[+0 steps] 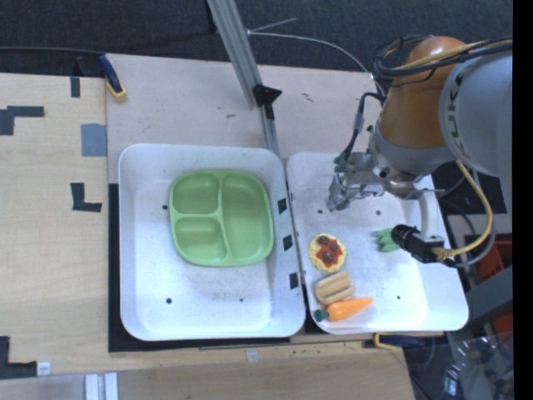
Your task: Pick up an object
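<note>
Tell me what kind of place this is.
Likely a robot lab's grasping test bench: two white bins sit side by side on a wooden bench, holding toy food like a carrot and a green tray, with the arm's gripper over the right bin.

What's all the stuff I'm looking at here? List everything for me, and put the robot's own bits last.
bins: 2, white, side by side on the bench
divided plate: 1, light green, three compartments, in the left bin
toy pizza: 1, yellow with red topping, right bin, middle
toy hot dog: 1, tan, right bin, below the pizza
toy carrot: 1, orange, right bin, near the front edge
small green item: 1, right bin, partly hidden by a black part; cannot identify
clamp: 1, blue and yellow, on the bench, upper left
metal pole: 1, grey, slanting above the bins
arm: 1, grey with an orange band, from the right
gripper: 1, over the right bin, above the pizza
</note>
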You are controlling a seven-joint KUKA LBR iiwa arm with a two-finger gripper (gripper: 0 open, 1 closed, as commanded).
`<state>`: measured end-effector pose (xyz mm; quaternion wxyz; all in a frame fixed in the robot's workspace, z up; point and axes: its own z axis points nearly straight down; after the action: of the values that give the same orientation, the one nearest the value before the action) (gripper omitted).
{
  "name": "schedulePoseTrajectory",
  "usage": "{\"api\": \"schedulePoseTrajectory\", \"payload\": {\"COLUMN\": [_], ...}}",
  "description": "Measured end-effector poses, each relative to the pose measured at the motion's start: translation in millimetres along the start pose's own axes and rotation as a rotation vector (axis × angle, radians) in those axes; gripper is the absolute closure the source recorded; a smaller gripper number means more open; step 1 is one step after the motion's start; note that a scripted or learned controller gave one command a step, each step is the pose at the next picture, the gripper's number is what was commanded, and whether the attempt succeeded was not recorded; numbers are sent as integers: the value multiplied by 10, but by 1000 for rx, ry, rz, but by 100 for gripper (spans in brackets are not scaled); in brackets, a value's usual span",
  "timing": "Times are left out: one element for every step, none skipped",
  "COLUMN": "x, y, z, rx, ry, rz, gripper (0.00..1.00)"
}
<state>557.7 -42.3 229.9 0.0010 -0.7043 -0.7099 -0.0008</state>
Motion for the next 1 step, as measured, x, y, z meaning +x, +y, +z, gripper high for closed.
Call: {"api": "schedulePoseTrajectory", "payload": {"x": [624], "y": [-27], "z": [-56], "rx": [1], "ry": [0], "rz": [-1], "gripper": [100]}}
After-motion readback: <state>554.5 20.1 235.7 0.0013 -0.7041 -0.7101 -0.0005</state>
